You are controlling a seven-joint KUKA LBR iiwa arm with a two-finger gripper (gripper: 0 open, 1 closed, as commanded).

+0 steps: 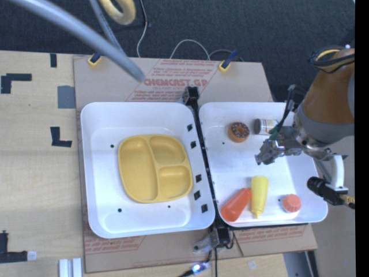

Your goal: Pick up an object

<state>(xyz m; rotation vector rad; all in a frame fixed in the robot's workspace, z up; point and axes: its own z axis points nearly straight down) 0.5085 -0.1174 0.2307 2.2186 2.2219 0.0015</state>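
My gripper (pixel 268 153) hangs over the right bin (pixel 230 160), near its middle right. An orange-brown round piece (pixel 238 131) lies at the back of that bin, with a small clear jar (pixel 265 125) beside it on its right. A yellow bottle (pixel 259 195) lies toward the bin's front, just below my gripper. Left of the bottle rests an orange-red piece (pixel 234 205), and a small red-orange round thing (pixel 291 202) sits at the front right. The dark fingertips are too small to read.
The left bin (pixel 104 126) holds a yellow divided plate (pixel 154 167). A black divider (pixel 199 154) with clips runs between the two bins. Both bins rest on a cardboard sheet (pixel 173 79). A grey pole (pixel 69 22) crosses the upper left.
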